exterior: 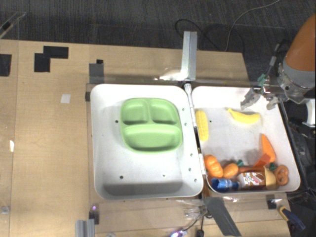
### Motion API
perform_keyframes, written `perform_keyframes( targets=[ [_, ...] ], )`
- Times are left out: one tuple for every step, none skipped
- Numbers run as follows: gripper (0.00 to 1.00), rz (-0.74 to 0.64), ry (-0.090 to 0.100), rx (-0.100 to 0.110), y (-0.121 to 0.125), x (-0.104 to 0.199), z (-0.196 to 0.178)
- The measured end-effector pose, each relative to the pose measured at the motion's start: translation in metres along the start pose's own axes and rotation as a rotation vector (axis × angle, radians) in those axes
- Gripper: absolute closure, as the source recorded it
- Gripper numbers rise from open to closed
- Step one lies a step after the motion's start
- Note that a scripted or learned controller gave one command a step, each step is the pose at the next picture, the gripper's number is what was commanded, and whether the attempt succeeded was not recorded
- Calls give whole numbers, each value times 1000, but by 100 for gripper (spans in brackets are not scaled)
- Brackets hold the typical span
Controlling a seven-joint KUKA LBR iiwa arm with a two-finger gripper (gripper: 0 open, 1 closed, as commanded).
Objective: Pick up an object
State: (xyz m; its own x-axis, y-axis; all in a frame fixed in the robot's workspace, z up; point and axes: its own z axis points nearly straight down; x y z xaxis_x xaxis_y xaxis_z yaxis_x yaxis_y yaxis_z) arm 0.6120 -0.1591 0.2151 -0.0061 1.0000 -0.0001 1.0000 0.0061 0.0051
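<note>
arm reaches from right, end effector (260, 98) fingers spread, hovering above the banana (244, 116).

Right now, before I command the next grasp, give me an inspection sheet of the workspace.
Surface: wooden bench bearing the left bin and right bin side by side.
Job's things: in the right bin, a banana, a corn cob along the left wall, a carrot, and a crowded pile of small items along the near wall.
Clutter: a green divided plate in the left bin.
End effector: end effector over the right bin's far right corner, beside the banana, holding nothing visible.
Cables: a thin cable on the floor behind the bench.
Surroundings: dark carpet, black tape marks on the bench.
</note>
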Motion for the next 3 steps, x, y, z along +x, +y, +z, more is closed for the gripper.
perform_keyframes(
  targets=[
    [0, -355, -2, -4, 26, -6, 118],
    [0, -355, -1, -4, 26, -6, 118],
    [100, -357, -4, -13, 29, -5, 105]
  ],
)
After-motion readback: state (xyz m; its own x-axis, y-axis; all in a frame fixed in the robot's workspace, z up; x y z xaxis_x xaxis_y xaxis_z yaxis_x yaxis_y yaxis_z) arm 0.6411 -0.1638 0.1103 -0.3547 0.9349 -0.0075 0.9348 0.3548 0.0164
